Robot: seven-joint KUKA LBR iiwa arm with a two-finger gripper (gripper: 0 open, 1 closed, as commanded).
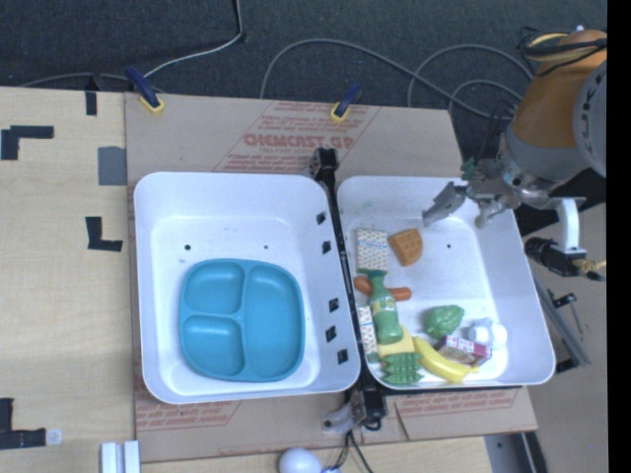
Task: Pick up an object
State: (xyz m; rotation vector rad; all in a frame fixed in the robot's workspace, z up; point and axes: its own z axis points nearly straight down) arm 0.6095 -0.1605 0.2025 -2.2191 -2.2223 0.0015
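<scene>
The left bin (158, 205) holds a smooth blue sectioned plate (242, 320) with rounded corners, bare white floor above it. In the right bin (513, 264), toys crowd the lower left: a checkered packet (372, 248), an orange wedge (405, 246), a green bottle (385, 313), a knobbly green lump (443, 319), a curved yellow banana (441, 362). The tool (459, 205) hangs over the bin's upper right, fingers spread wide and holding nothing, the wedge lying just below-left of it. The floor beneath it is bare, the far rim close.
</scene>
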